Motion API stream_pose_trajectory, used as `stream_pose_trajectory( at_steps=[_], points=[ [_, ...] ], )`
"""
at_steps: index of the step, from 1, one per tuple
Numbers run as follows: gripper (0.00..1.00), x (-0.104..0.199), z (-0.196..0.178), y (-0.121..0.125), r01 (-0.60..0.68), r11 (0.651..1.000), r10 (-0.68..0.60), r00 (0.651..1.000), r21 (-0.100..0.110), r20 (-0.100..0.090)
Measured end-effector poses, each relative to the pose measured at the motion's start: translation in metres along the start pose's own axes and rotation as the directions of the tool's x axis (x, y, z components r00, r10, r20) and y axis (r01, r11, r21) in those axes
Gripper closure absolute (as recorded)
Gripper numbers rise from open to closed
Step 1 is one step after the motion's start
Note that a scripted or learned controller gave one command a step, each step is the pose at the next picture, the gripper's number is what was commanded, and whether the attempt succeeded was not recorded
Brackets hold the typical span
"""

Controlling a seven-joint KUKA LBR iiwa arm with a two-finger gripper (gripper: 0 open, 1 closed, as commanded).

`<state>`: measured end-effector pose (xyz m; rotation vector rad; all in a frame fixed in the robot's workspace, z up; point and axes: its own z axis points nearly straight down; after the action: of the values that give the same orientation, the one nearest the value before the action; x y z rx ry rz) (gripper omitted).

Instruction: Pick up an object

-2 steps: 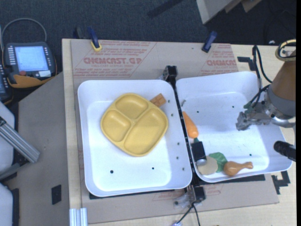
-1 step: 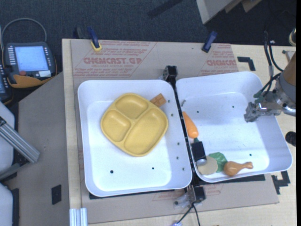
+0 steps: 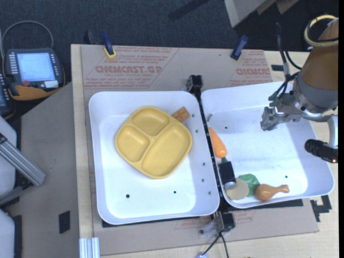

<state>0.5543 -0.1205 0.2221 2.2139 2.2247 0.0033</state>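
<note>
Toy objects are lying along the right bin's (image 3: 301, 160) left wall and near corner, with the gripper (image 3: 270, 118) hovering well apart from them.
An orange carrot (image 3: 217, 142), a black block (image 3: 226, 171), a tan disc (image 3: 238, 189), a green piece (image 3: 250, 180) and a drumstick (image 3: 270, 190) are sitting there; whether the gripper is gripping cannot be told. A yellow divided plate (image 3: 153, 141) is resting in the left bin (image 3: 107, 160), both bins lying on a cardboard-covered bench (image 3: 161, 69).

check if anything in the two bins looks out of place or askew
One thing: the yellow divided plate in the left bin lies turned at an angle to the walls, with a small brown object poking out from under its far edge. The carrot lies against the right bin's left wall.
</note>
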Motion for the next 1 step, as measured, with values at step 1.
stream_pose_trajectory(
  at_steps=[1],
  points=[
    [1.00,0.0537,-0.0090,0.0071,0.001,1.000,-0.001,1.000,0.000,-0.001]
  ],
)
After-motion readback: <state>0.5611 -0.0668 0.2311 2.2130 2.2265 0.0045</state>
